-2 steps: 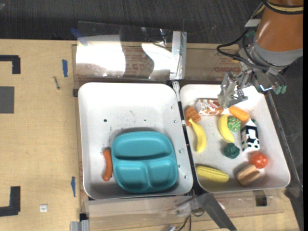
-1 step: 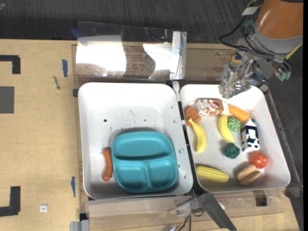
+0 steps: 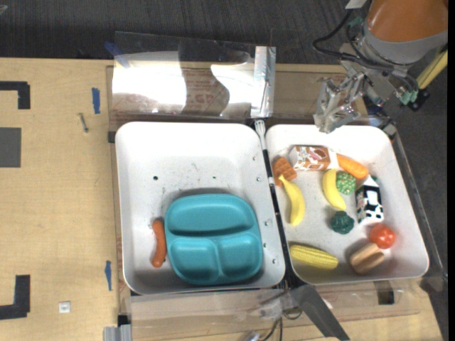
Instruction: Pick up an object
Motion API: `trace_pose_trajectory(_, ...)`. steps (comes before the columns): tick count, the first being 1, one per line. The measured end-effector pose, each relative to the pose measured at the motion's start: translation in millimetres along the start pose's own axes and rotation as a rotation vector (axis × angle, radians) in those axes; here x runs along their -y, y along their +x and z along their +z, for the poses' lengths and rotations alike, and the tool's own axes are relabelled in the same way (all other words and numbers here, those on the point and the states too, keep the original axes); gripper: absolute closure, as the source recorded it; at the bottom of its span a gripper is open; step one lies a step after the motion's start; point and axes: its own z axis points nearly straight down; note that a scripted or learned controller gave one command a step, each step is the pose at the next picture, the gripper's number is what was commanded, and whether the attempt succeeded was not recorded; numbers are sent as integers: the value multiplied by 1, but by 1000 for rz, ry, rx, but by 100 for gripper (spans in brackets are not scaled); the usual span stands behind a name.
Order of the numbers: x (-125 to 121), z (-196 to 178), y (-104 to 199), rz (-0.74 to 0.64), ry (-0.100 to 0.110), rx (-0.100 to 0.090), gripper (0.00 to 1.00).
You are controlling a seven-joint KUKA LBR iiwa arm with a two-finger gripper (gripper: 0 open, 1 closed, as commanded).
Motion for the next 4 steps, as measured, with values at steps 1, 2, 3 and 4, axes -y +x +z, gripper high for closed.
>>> trace_pose_trajectory(1,-8,-19,9,-77,2,3,100)
trace_pose_trajectory(2,4,-17,-6,-229,1,2,100)
trace_pose_trajectory(3,-34,41,-23,-380,-6,-5,100)
trace_pose_trajectory(4,-53,1,-34,-437,1,4,100)
